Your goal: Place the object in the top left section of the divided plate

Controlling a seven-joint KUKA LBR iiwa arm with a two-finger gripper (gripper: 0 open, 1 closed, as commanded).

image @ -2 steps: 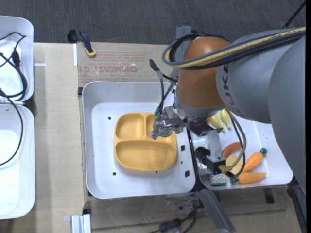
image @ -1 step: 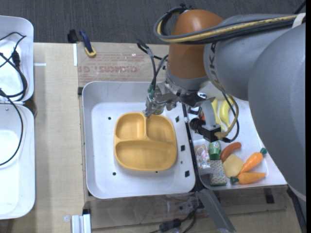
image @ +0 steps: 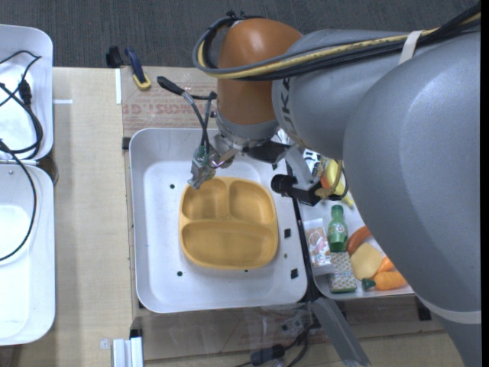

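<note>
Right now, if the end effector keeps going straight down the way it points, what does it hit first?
Probably the plate, at its top left section, since the end effector sits over that corner's rim. Depth is unclear from this slanted view.

yellow divided plate [image: 228, 226], white bin [image: 153, 228]

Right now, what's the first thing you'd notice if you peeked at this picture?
The huge grey arm with its orange band, reaching in from the right. Its gripper sits at the top left corner of a yellow divided plate in a white bin. Toy food lies in the bin alongside.
</note>
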